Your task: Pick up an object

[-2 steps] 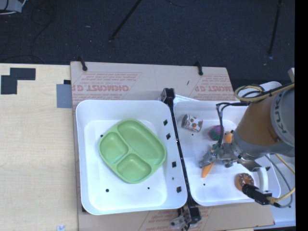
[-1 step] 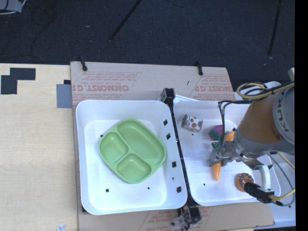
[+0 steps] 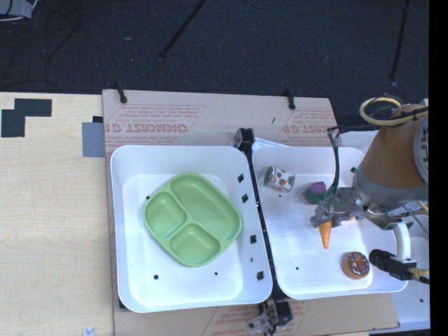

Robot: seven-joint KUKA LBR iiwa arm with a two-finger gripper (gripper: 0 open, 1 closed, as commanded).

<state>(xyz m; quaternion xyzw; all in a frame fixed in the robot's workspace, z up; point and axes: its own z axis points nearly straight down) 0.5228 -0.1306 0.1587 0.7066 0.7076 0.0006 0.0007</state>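
Orange cone (image 3: 325, 236): carrot-like, just below the claw (image 3: 329, 214) in the view. Its broad end meets the dark claw parts and its tip points toward the near rim.
Claw state: cannot tell. Dark metal and shadow merge over the cone's top, so a grip is not confirmed.
Claw position: low over the right bin (image 3: 308, 289), near its middle.
Arm (image 3: 392, 163): comes in from the claw's right. Its orange band covers the bin's far right corner, and its upper part is cut off by the frame.
Purple and green lump (image 3: 316, 191): just above the claw, close to touching it. Too small to name.
Spotted cup (image 3: 279, 179): up and left of the claw, lying on its side. Print unreadable.
Doughnut (image 3: 355, 264): down and right of the claw, apart from the cone.
Green divided plate (image 3: 192, 219): well left of the claw, alone in the left bin (image 3: 133, 257).
Cardboard sheet (image 3: 210, 121): beyond the claw, under both bins. Its red lettering reads upside down.
Worktop (image 3: 49, 222): pale wood, far left of the claw.
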